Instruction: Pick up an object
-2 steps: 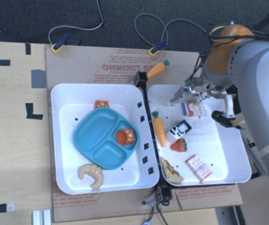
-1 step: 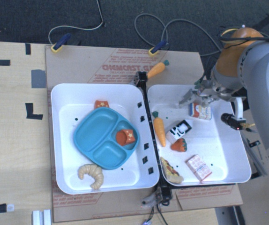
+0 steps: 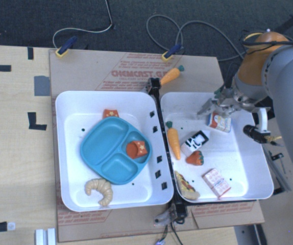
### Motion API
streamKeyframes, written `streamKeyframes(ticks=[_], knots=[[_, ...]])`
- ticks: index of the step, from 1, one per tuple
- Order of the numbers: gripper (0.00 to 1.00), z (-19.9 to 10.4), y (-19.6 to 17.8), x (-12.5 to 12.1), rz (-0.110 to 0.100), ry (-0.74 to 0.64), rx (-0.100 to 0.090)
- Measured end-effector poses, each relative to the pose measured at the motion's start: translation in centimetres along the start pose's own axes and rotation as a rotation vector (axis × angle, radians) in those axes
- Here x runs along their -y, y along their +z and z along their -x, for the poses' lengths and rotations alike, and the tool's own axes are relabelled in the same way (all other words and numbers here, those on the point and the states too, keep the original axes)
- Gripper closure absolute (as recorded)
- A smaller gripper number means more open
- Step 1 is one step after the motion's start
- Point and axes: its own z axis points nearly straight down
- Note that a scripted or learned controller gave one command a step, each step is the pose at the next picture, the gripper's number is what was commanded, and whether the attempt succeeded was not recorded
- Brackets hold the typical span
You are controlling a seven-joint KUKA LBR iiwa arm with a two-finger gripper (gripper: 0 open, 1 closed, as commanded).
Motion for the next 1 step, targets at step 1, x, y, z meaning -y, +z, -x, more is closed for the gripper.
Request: streamKeyframes(ticks=[1], knots=[[0.0,1.76,-0.01,1.99,0.0,0.001,0.0]])
